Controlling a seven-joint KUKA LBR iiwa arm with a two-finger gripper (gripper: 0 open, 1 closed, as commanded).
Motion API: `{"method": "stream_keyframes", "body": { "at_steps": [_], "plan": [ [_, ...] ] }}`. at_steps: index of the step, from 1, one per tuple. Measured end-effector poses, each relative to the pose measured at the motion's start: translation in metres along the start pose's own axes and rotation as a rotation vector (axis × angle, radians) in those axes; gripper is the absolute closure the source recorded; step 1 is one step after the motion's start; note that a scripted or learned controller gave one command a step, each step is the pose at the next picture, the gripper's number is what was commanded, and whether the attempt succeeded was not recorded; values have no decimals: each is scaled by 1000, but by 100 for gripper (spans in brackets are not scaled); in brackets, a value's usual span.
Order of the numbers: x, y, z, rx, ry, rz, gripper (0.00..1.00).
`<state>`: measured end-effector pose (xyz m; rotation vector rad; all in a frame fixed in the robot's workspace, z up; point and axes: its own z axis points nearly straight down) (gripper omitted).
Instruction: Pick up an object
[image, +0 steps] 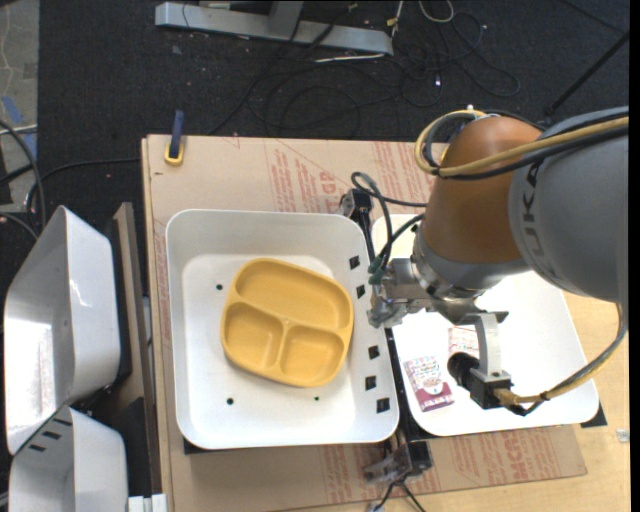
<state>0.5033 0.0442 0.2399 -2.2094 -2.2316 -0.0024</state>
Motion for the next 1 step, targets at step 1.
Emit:
{"method": "stream_keyframes", "body": {
  "at_steps": [1],
  "plan": [
    [47, 0, -1, 0, -1, 2, 100]
  ]
}}
